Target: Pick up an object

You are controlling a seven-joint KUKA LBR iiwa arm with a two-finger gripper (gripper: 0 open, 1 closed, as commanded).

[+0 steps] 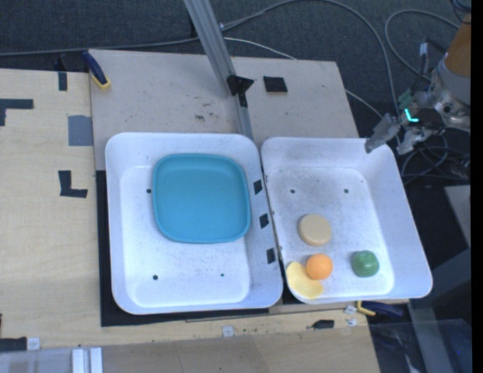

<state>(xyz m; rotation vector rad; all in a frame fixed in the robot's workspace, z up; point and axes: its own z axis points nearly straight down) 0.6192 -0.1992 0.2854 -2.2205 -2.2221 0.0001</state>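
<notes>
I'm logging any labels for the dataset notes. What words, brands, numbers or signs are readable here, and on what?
None can be read.
The blue plate, both white bins and the small objects in the right bin show no print.
Dark tape patches on the bench are blank.

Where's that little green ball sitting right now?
The green ball lies in the right bin, near its front right corner, just right of the orange ball.

My arm [463, 53] wears orange above grey. One white bin [124, 208], speckled dark, bears a turquoise plate [201, 198]; the other white bin [381, 185] has a beige disc [314, 229], orange ball [319, 266], green piece [365, 263] and pale-yellow piece [302, 284].
</notes>
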